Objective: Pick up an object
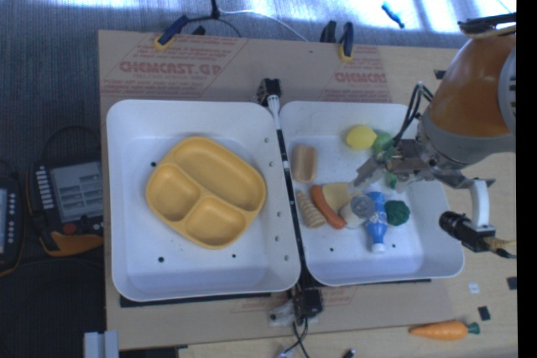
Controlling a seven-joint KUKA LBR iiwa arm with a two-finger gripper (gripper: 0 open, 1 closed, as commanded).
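Hovering gripper [375, 173], grip unclear, over blue bottle [377, 222], lengthwise, white cap toward camera

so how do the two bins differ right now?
The left bin holds one thing, a yellow divided plate; the right bin holds a clutter of small items, among them a lemon, a carrot and a blue bottle. The arm hangs over the right bin, not the left. Both are shallow, white, and sit side by side.
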